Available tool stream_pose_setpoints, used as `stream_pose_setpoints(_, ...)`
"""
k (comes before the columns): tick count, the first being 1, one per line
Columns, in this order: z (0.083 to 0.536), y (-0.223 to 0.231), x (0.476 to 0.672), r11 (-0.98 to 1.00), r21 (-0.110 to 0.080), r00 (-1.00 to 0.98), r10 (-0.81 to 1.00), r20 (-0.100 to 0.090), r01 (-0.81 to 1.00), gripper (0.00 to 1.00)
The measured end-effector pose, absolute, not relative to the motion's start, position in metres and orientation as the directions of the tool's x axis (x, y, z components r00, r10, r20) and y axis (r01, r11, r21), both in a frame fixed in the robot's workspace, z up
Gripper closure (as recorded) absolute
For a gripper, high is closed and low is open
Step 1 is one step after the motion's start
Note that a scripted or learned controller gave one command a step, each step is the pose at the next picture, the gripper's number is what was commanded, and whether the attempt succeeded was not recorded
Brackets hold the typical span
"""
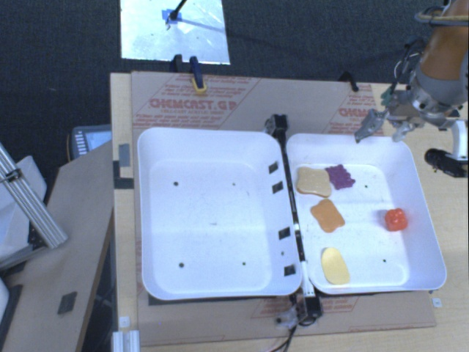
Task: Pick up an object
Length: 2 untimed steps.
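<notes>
Camera view has five small objects, all in the right bin [421,218], lying apart from one another. A tan, bread-shaped piece [314,182] lies in the upper left of that bin, a purple cluster [339,176] just beside it to the right, an orange flat piece [327,215] below them near the bin's middle, a pale yellow oval [335,265] lower down near the front rim, and a red piece [396,219] off to the right, close to the right wall. Bare white floor shows between them, widest in the lower right corner and along the top rim.

Up at the upper right of the frame, the gripper [382,125] hangs above the bin's far rim, its two fingers spread apart with nothing between them, well clear of every object. The grey arm with its orange band [445,53] rises behind it to the frame's edge.

Two white bins sit side by side, joined along a black hinge strip [289,211]. The left bin [146,196] takes the centre of the frame. Both rest on a cardboard sheet [242,101] on the wooden bench [448,204]. Dark floor fills the top of the frame, with a shiny square plate [176,20] at upper left.
</notes>
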State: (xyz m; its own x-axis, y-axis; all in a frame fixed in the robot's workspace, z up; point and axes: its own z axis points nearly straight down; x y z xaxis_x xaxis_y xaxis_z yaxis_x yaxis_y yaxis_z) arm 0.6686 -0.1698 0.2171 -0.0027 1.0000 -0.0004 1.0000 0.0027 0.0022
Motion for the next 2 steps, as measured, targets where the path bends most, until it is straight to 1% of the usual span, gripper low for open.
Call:
stream_pose_setpoints(1, 0.22, -0.096, 0.586, 0.007, -0.005, -0.007, 1.0, 0.003, 1.0, 0.0)
stream_pose_setpoints(2, 0.182, -0.044, 0.549, 0.008, -0.004, -0.008, 1.0, 0.002, 1.0, 0.0)
